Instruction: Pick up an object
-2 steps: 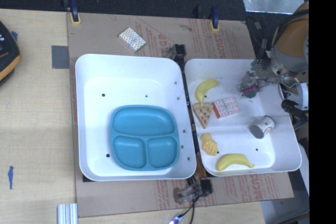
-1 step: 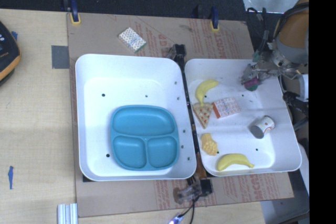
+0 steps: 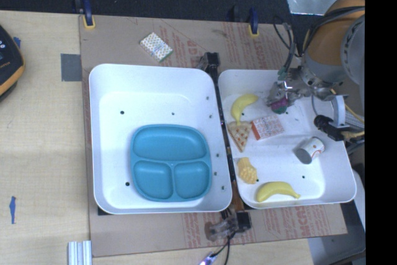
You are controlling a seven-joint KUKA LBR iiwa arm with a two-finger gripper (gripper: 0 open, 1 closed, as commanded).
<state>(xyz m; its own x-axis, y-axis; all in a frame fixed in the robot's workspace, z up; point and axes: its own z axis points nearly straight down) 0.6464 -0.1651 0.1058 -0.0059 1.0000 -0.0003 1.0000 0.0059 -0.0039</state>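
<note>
My gripper [image 3: 280, 96] is over the far part of the right bin [image 3: 335, 192], reaching in from the right. A small dark purple and green object [image 3: 278, 106] sits right at its tip; whether it is gripped or just lying underneath is unclear. In the same bin lie a yellow banana [image 3: 243, 105] to the gripper's left, a red-and-white box [image 3: 267, 127], a tan waffle-like wedge [image 3: 239, 133], a grey cup on its side [image 3: 308, 150], a small yellow item [image 3: 247, 170] and a second banana [image 3: 276, 192] near the front wall.
The left bin [image 3: 105, 93] holds a blue divided plate [image 3: 170, 162]. A small patterned packet [image 3: 156, 46] lies on the brown board behind the bins. Clamps [image 3: 252, 20] hold the board's far edge. Cables hang beside the arm at right.
</note>
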